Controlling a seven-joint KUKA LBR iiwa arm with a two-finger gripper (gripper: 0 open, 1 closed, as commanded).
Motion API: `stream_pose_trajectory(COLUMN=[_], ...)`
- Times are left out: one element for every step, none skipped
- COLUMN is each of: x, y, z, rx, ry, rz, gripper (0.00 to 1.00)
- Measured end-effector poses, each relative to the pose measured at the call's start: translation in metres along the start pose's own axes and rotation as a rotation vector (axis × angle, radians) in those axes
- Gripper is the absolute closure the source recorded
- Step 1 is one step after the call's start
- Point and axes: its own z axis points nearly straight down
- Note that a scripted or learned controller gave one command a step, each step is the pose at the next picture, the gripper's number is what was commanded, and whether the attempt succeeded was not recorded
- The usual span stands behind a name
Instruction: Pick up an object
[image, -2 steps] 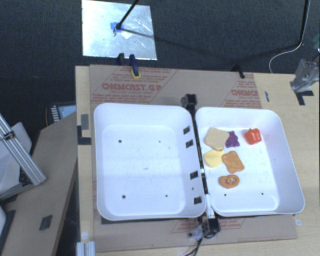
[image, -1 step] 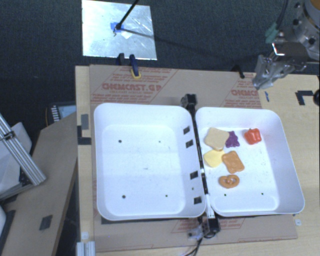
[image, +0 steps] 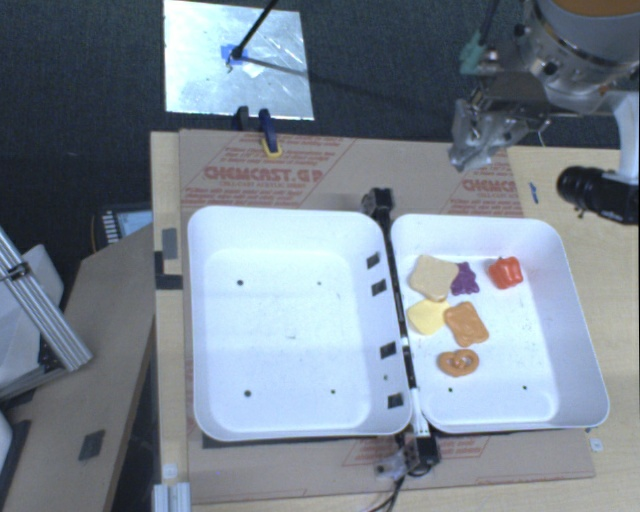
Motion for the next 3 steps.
stream_pose_trajectory(x=[0.055,0.142,0.158], y=[0.017,0.002,0.037], z=[0.000,0.000,0.000], rx=[0.000,0.001,-0.001], ry=[-0.001,0.001,-0.001], rz=[0.003,0.000,0.004], gripper=[1.00,1.00,1.00])
